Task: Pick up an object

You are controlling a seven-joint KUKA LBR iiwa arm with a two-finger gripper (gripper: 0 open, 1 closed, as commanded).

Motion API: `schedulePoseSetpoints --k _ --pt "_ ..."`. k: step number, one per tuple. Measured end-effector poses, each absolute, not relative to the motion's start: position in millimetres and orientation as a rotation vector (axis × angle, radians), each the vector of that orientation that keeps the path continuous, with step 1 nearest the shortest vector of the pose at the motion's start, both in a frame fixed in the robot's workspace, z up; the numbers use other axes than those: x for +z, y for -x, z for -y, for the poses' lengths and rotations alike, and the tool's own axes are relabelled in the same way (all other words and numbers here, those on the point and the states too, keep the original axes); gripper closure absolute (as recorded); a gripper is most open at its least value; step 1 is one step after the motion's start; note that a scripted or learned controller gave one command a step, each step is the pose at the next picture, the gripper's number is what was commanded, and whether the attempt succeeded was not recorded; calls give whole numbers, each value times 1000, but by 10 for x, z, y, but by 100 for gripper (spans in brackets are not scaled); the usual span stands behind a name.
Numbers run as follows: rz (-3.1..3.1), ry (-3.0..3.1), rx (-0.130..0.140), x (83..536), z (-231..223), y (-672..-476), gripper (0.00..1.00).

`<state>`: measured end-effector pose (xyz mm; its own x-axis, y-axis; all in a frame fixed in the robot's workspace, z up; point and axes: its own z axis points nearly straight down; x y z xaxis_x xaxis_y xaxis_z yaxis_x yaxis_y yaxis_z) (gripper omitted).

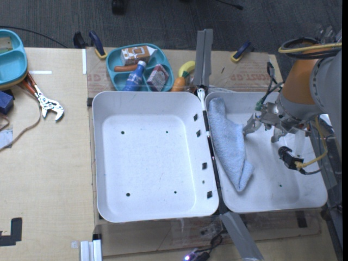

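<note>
On the bench (49, 200), two white bins sit side by side. Left bin (109, 145): its floor carries nothing but small dark holes. Right bin (272, 197): holds a pale blue towel (228, 145), which lies folded lengthwise along the bin's left wall, running from the far corner toward the near side and tapering to a rounded end.

Arm (312, 78): grey with an orange band, it enters from the right and hangs over the right bin's far right portion. Cables loop around the wrist, and a black connector with a yellow lead dangles below it.

Gripper (266, 125): positioned over the bin floor, just right of the towel's upper part and apart from it. Its fingers appear spread, with nothing between them.

Beyond the bins, a teal tray (117, 72) holds a box, a blue bottle and packets. A yellow and orange item (184, 76) lies just right of the tray. Blue clamps (98, 45) grip the bench's far edge. A grey post (204, 56) rises between the bins' far corners.

At far left lie a second teal tray (11, 58) and a wrench (48, 105).
</note>
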<state>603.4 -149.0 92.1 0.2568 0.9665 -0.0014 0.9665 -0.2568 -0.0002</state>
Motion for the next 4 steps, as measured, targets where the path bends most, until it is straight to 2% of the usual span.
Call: schedulePoseSetpoints --k 1,2,3,4 --pt "-1836 -2547 3 1388 2145 -6244 0" --pt "-2212 -2232 -2 1535 1997 -5484 0" --pt "-1699 -2645 -4 1678 2088 -5006 0" --pt "-1254 -2884 -5 1706 1954 -4789 0"
